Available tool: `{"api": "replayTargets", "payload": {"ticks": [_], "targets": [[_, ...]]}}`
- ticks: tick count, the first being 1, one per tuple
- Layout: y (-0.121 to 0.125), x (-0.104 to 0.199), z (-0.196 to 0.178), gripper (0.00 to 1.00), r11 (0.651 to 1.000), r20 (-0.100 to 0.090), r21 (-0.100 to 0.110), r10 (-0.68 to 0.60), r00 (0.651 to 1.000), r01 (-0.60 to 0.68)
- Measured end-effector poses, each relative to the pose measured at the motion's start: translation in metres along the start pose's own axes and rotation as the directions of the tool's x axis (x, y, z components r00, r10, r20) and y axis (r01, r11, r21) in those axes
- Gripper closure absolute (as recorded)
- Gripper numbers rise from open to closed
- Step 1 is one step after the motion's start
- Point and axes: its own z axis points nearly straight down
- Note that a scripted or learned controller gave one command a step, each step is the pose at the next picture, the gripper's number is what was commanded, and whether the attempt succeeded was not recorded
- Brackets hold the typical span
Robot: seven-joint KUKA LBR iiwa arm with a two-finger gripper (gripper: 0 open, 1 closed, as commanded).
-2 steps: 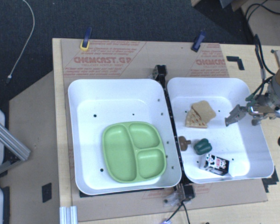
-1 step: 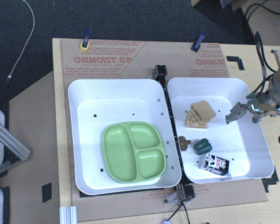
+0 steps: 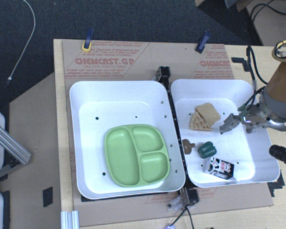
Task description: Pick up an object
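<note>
Two shallow white bins sit side by side on a table [image 3: 109,56] covered with brown printed cardboard. The left bin [image 3: 81,128] holds a light green divided plate [image 3: 136,155] with three compartments, lying flat toward the near side of the bin.

The right bin [image 3: 257,166] holds several small things. A tan wedge-shaped piece that looks like a slice of bread or a sponge [image 3: 203,117] lies in the far left part of this bin. Nearer the camera, a small dark green object [image 3: 207,150] rests close to the left wall, and just beside it, against that wall, is a small brown item [image 3: 187,147]. Closer still to the near edge lies a small black-and-white patterned object [image 3: 221,168], apart from the green one.

The arm [image 3: 281,94] reaches in from the right, over the right side of the right bin. Its gripper [image 3: 233,122] points leftward toward the tan wedge and sits just to the right of it, apart from it. The fingers [image 3: 227,125] appear spread a little with nothing between them, so they are released and grasp no object. None of the things in the bin is lifted; each lies on the bin floor.

Two blue clamps [image 3: 202,42] hold the cardboard at the far edge of the table, and a black bracket [image 3: 163,73] sits where the bins meet at the far side.
</note>
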Motion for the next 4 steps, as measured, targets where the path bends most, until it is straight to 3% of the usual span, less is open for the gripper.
{"api": "replayTargets", "payload": {"ticks": [2, 3, 4], "targets": [[-0.003, 0.010, 0.098, 0.00, 1.000, -0.001, 0.002, 0.001, 1.000, -0.001], [-0.002, 0.010, 0.086, 1.00, 1.000, 0.001, -0.003, 0.000, 1.000, 0.000], [0.009, 0.013, 0.034, 1.00, 1.000, 0.003, -0.008, -0.002, 1.000, 0.002]]}}
